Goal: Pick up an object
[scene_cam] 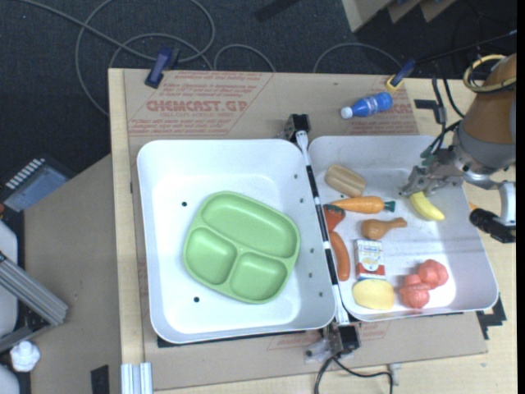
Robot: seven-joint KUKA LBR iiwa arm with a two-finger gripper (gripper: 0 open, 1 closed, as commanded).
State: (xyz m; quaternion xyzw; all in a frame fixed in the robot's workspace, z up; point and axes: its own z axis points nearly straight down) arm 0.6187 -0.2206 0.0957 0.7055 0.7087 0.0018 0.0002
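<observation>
The arm reaches in at the upper right of the frame, its gripper (pixel 428 179) lowered into the right bin (pixel 484 261), just above and left of a toy banana (pixel 426 207). The fingers look slightly spread, with nothing visibly between them. Left of the banana lie a bread roll (pixel 344 179), a carrot (pixel 361 205) and a chicken drumstick (pixel 384 227). Toward the lower right of the frame sit a small carton (pixel 371 258), a yellow lemon-like piece (pixel 374 294) and red berries (pixel 423 282). The left bin (pixel 164 171) holds a green divided plate (pixel 240 246).
</observation>
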